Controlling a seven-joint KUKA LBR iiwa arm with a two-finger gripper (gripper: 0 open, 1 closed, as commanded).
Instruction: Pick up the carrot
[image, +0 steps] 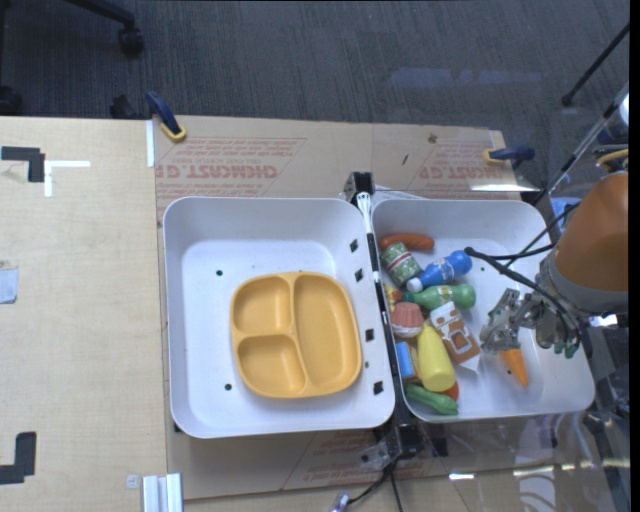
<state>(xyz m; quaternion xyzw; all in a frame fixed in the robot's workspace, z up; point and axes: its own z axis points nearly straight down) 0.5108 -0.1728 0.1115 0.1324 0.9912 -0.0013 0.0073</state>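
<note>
Approach step: gripper (503, 325) hovers in the right white plastic bin (560, 395), small orange plastic carrot (515, 366) just below-right of it, grip state unreadable; next, centre and descend.

**One fixed camera above the bench**

A single camera looks down at a slant on the bench (80, 300), far enough back to take in both white bins: the left bin (200, 225) and the right bin (500, 215) sit mid-frame. Dark carpet floor (330, 60) fills the top. The arm (600, 245) enters from the right edge.
</note>
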